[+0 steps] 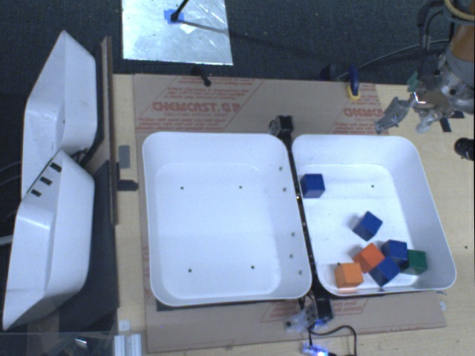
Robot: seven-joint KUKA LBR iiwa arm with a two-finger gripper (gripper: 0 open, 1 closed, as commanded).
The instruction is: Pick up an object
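So the gripper (407, 114) is parked up past the far right corner of the right bin (415, 154), fingers spread apart with nothing between them. All the blocks sit in that bin: one blue cube (312, 185) alone near the divider, another blue cube (367, 225) further down, then a tight cluster in the near right corner, two orange cubes (359, 266), two dark blue ones (390, 260) and a green cube (416, 261) touching. The left bin (223, 213) sits right alongside.
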